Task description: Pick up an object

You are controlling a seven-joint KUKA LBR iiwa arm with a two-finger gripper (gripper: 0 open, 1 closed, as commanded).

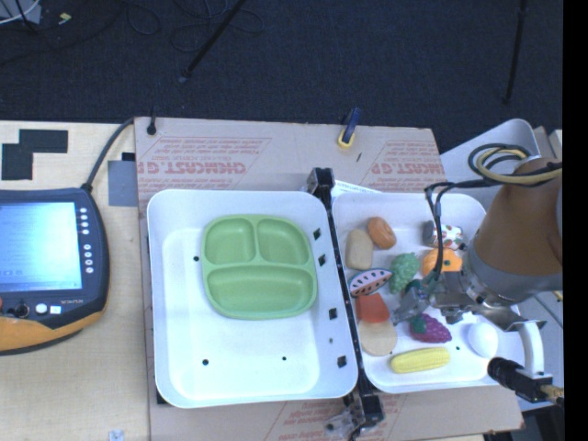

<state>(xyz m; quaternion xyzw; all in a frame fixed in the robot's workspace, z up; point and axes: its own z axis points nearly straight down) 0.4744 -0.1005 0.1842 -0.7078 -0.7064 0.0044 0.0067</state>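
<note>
— Toys, is it? What lies in the right bin?

— Toy food, crowded together. Nearest the gripper is a purple grape bunch, small, knobbly and glossy, lying on the bin floor.

— Where does it lie against the gripper?

— Just below it in this view, toward the near edge, so close that I cannot say whether they touch. A green leafy piece sits just left of the gripper, and an orange piece just above it.

— Is the gripper spread or closed?

— I cannot tell; the grey arm with its orange band covers most of it. Nothing is visibly held.

— And the rest of the bin?

— A yellow corn cob lies below the grapes along the near wall, with a white egg to its right. On the left side lie a red piece, a striped slice, a beige lump and a brown-orange oval.

— And the left bin?

— A green divided plate lies flat in it, well apart from the gripper.
</note>
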